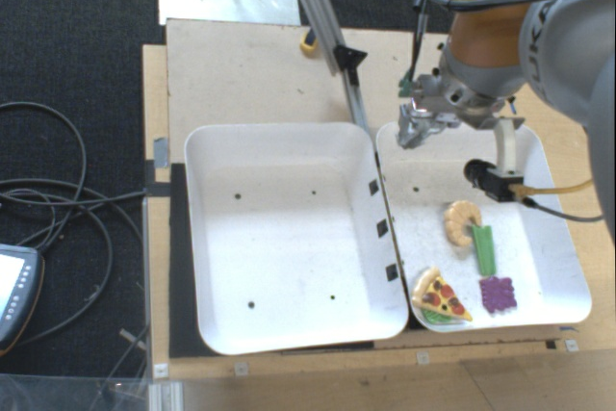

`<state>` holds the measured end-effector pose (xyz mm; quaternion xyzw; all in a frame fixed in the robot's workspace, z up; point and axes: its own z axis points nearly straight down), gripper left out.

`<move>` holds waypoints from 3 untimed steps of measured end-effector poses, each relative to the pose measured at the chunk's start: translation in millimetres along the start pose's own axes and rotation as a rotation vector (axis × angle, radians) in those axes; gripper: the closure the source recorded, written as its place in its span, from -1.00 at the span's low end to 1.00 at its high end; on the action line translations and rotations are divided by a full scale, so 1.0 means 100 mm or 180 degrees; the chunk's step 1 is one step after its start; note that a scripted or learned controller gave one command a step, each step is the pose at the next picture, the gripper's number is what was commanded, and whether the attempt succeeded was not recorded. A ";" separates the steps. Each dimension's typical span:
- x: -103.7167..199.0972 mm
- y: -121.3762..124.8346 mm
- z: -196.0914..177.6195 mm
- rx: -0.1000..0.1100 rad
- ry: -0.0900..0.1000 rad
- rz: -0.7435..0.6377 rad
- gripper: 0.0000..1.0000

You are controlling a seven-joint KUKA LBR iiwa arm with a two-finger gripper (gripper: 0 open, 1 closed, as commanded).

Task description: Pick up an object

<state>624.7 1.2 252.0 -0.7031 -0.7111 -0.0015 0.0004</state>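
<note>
In the right bin [558,207] lie several small toys: a tan croissant-like piece [461,218], a green stick [484,249], a purple grape bunch [498,294] and a pizza slice [441,296] at the front corner. My gripper [416,128] hangs over the back left part of that bin, well behind the toys. Nothing shows between its fingers. A black fitting [486,178] sits under the arm, just behind the croissant.
The left bin [207,207] stands beside the right one, sharing a divider edge [383,226]. A grey metal pole [322,10] slants across the back of the bench. Cables [58,197] and a pendant [14,289] lie on the floor at left.
</note>
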 end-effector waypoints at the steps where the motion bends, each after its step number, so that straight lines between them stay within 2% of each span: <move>1: 0.45 -0.04 0.02 0.0004 -0.0002 0.0004 1.00; 2: 0.88 -0.07 0.09 0.0006 -0.0002 0.0006 1.00; 3: 0.85 -0.07 0.09 0.0004 -0.0006 0.0021 -1.00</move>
